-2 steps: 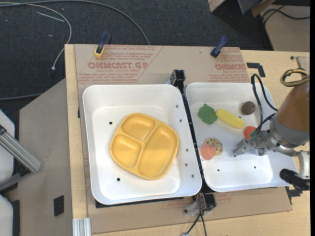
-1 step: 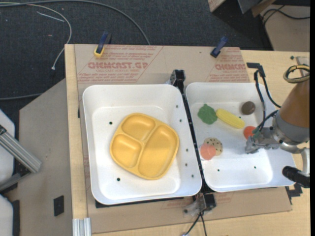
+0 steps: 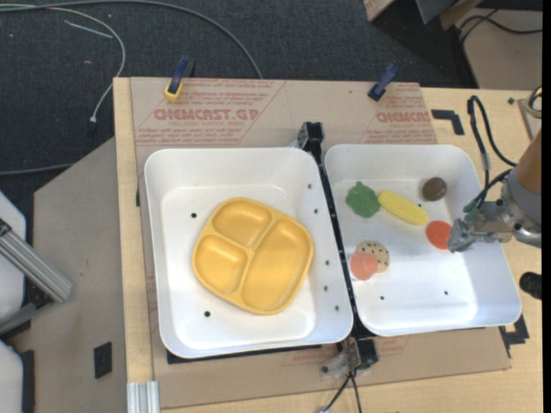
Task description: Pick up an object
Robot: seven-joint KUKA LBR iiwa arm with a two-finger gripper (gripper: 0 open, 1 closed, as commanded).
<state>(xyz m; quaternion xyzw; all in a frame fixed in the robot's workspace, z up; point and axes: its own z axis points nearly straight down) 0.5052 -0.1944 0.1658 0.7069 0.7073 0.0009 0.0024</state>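
The right bin holds several small toy foods: a green leafy piece, a yellow corn cob, a brown round piece, a red-orange round piece and a pink speckled piece. My gripper is low at the right side of this bin, its tip right beside the red-orange piece and apparently touching it. I cannot make out any object held by it.
The left bin holds a yellow divided plate. A black divider clamp sits between the bins at the back. Blue clips pin the cardboard base. Cables run along the right edge.
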